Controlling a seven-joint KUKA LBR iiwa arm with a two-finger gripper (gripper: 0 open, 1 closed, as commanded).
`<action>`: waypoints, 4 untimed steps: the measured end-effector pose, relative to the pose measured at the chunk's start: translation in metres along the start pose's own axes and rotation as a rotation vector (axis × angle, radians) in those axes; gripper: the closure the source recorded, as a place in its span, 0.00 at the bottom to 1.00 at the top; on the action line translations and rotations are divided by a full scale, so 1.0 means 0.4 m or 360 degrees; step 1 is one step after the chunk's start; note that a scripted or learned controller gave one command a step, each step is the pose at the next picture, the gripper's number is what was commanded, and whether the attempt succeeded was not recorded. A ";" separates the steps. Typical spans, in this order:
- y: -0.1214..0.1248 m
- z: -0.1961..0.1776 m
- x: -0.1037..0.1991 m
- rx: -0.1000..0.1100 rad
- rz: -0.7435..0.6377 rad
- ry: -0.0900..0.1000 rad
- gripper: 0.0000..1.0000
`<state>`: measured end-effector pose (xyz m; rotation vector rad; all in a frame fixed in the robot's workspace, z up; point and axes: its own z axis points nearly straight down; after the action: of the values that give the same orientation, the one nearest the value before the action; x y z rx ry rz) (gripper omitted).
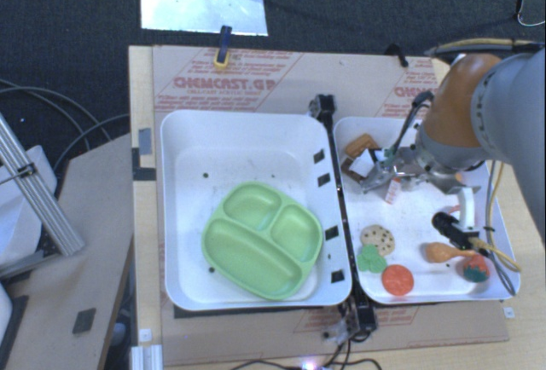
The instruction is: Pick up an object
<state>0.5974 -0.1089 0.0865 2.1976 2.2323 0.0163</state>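
I have the gripper (373, 176) low in the right bin (503, 223), reaching; jaw state unclear. Next: close, lift.

Likely robotics lab, 2 bins (247, 125), taped bench (281, 74)

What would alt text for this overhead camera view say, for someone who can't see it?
A grey robot arm with an orange band reaches from the right, its gripper low in the right white bin among small toy foods, including a cookie and a red slice. The left white bin holds a green divided plate.
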 end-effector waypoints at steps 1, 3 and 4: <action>-0.202 0.003 -0.183 0.0028 0.0002 0.0028 0.00; -0.158 0.002 -0.259 0.0022 0.0037 -0.0009 0.00; -0.147 -0.025 -0.243 0.0015 0.0021 -0.0004 1.00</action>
<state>0.5399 -0.2069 0.0956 2.2159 2.2215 0.0034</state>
